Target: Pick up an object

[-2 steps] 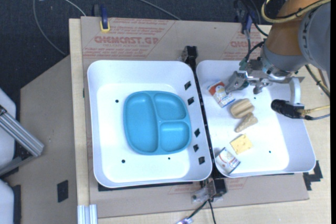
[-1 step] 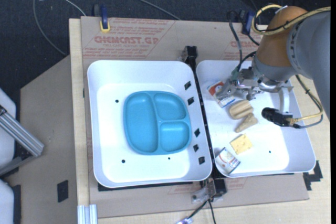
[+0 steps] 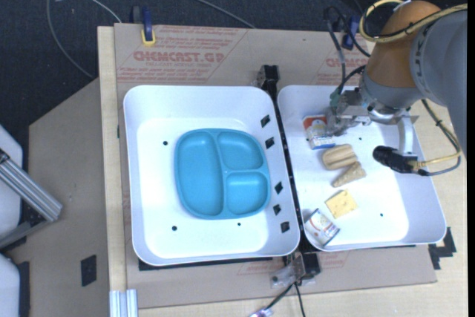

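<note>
While the gripper (image 3: 335, 117) hovers over the red-and-white packet (image 3: 320, 131) in the right bin (image 3: 415, 215), its grip state cannot be told.

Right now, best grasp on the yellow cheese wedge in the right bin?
Probably from straight above. The yellow cheese wedge lies flat in the right bin, apart from its neighbours, so close the tool across its two straight opposite edges, near the middle, rather than corner to corner.
</note>
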You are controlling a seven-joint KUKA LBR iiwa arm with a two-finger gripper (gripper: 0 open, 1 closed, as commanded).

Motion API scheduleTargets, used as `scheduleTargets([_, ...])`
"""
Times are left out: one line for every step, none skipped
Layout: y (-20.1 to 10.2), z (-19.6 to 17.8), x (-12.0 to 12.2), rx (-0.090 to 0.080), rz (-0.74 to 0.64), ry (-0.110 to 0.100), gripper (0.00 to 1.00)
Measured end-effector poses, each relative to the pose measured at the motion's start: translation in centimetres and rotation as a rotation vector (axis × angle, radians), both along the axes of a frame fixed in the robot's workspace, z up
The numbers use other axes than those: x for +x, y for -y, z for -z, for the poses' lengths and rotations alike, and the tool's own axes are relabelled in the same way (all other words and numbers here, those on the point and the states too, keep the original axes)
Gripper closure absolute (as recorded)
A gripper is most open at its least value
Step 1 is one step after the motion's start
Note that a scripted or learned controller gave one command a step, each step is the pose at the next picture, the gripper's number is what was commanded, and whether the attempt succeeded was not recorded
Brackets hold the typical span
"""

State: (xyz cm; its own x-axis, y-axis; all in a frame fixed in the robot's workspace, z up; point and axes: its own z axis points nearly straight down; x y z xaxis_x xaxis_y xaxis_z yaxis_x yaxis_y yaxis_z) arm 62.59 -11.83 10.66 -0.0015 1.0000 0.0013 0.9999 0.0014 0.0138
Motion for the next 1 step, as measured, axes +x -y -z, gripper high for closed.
scheduleTargets([0.24, -4.42, 0.20, -0.002, 0.001, -0.008, 1.00])
